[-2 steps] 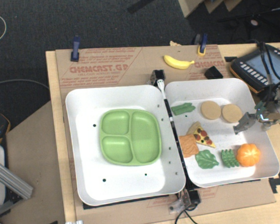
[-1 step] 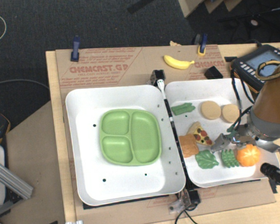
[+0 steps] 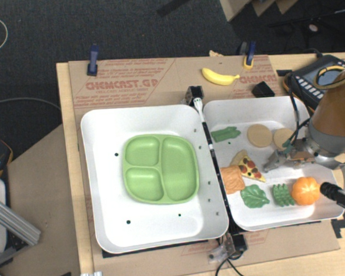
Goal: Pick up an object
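I am seeing the gripper (image 3: 275, 159) hovering low in the right bin (image 3: 319, 215), fingers slightly spread and pinching nothing, just beside the pizza slice (image 3: 248, 167). An orange (image 3: 306, 190) is sitting nearby.

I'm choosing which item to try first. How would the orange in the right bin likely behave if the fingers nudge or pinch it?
The orange looks round and smooth, so a nudge would probably roll it. It sits near the right bin's front rim, which may stop it. Its curved sides could squirt out of an off-centre pinch by the gripper.
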{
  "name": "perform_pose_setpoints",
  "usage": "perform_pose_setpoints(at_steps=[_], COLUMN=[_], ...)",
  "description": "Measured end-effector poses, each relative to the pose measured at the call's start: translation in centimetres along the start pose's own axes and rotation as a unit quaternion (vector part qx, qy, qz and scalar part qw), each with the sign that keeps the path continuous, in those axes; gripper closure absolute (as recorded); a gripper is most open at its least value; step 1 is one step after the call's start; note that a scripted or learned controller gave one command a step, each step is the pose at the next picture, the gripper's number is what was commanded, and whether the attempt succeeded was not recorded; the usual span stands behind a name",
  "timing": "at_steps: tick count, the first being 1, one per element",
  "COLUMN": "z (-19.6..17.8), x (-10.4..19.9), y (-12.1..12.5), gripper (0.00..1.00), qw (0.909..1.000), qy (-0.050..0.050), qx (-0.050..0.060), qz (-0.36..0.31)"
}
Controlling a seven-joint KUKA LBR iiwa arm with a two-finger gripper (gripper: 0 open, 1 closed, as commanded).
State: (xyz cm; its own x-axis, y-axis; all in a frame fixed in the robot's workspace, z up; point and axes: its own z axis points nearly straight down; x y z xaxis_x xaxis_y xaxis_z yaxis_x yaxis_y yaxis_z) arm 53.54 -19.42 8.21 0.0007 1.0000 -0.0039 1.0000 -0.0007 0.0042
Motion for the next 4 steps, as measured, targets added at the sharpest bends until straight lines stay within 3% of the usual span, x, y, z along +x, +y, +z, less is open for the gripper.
perform_pose_setpoints(at_steps=[1,2,3,4], z=[-0.3,-1.3,-10.8,-13.8], x=[8.3,7.8,16.3,24.9], y=[-0.5,-0.5,-5.6,-5.5], gripper=[0.0,1.0,1.0,1.0], qw=[1.0,1.0,1.0,1.0], qy=[0.003,0.002,0.004,0.004], qx=[0.002,0.001,-0.001,0.0], qz=[-0.003,0.0,-0.004,-0.006])
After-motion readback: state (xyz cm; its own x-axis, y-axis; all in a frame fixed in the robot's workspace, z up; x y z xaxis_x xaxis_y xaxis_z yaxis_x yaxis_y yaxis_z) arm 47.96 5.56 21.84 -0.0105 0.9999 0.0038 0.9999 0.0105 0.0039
